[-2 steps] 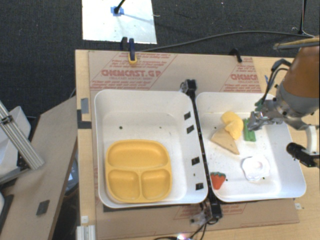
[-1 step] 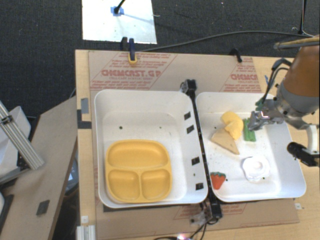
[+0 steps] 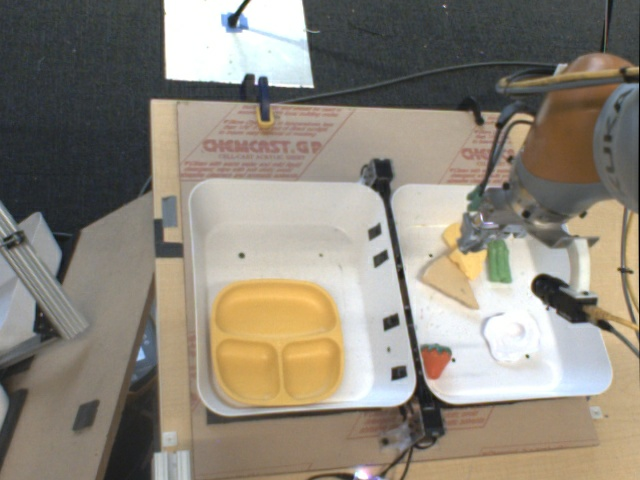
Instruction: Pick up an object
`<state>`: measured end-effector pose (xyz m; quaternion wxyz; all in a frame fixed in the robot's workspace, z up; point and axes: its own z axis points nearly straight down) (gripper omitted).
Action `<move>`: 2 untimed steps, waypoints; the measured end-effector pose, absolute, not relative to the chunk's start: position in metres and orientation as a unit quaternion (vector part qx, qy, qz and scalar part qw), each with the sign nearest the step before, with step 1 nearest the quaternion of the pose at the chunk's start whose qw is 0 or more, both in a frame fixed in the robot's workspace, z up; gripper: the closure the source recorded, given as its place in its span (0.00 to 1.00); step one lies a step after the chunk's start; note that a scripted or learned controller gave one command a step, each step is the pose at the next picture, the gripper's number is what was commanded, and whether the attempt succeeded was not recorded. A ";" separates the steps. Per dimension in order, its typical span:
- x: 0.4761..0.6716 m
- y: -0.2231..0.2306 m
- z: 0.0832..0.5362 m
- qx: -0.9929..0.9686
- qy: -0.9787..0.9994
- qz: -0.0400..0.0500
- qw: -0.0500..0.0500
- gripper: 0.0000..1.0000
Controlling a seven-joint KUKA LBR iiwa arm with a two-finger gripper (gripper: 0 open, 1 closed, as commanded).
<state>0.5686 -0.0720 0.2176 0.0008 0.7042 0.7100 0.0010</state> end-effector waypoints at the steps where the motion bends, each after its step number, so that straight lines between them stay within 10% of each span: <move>1: 0.564 -0.017 0.227 0.704 0.710 0.001 0.000 1.00; 2: 0.563 0.029 0.221 0.704 0.710 0.001 0.000 1.00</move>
